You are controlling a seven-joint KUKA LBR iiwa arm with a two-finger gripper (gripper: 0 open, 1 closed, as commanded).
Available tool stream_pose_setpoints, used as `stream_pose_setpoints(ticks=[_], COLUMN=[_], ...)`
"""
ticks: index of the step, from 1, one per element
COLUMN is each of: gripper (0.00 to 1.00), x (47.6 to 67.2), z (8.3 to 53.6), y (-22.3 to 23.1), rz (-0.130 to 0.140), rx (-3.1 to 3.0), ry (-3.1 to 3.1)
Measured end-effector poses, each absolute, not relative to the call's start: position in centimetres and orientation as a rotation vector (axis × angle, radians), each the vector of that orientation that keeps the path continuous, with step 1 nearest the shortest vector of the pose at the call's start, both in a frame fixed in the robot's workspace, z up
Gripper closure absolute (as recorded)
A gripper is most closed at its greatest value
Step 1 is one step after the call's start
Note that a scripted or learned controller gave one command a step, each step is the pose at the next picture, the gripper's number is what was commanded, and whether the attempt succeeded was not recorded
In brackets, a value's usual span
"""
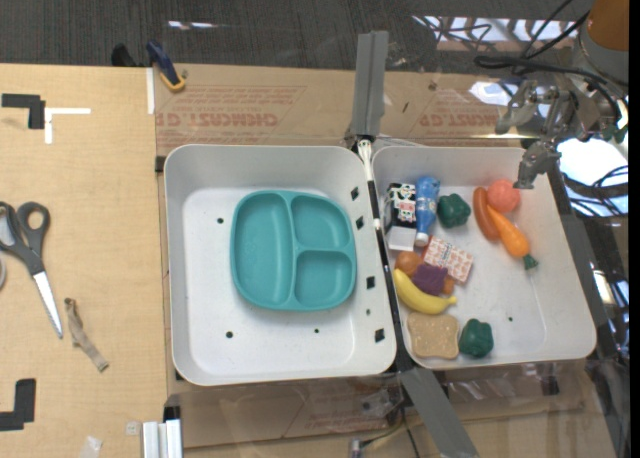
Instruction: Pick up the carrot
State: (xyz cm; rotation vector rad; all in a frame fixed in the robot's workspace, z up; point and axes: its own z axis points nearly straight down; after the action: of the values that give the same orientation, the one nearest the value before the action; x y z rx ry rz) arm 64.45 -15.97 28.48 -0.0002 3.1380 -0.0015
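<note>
Hovering over the right bin (pixel 560 276), pincer (pixel 528 168) above carrot (pixel 512 237).

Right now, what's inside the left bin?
Left bin holds one teal divided plate, lying flat; its three compartments hold nothing. The bin floor under the plate is covered.

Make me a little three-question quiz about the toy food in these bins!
1. True or false: the carrot lies in the right bin.
2. What sits in the left bin? A) a teal plate B) a banana C) scissors
3. What yellow fruit lies near the slice of bread?

Key: 1 true. 2 A, the teal plate. 3 the banana.
</note>
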Motion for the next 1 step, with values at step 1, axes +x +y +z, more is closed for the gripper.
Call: stream_pose_setpoints(ticks=[1], gripper=[0.00], x=[62.07], z=[20.65], y=[-19.20], rz=[-0.001], rx=[-0.016], ry=[3.139])
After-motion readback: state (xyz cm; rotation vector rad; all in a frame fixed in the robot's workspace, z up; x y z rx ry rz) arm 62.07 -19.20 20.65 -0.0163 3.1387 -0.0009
